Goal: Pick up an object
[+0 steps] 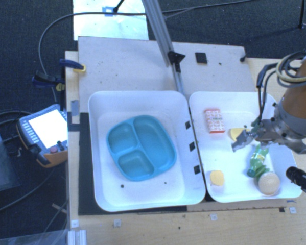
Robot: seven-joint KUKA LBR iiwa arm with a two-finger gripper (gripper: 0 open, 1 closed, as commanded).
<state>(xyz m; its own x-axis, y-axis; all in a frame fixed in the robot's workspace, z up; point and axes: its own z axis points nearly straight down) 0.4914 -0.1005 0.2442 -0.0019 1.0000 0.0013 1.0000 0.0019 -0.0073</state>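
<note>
My gripper (243,140) hangs over the middle of the right bin (229,100), reaching in from the right. Just left of its tip lies a small yellow piece (235,133), very close to it. A red and white packet (214,120) lies further left, near the bin's centre wall. A green leafy item (258,161) lies just below the gripper, with a beige ball (268,184) at its lower end. A round yellow piece (217,177) sits near the bin's front left corner. I see nothing lifted in the gripper.
The left bin (99,188) holds a blue divided plate (141,147). A metal pole (160,27) slants over the board behind the bins. A handheld pendant (44,134) lies off the bench to the left.
</note>
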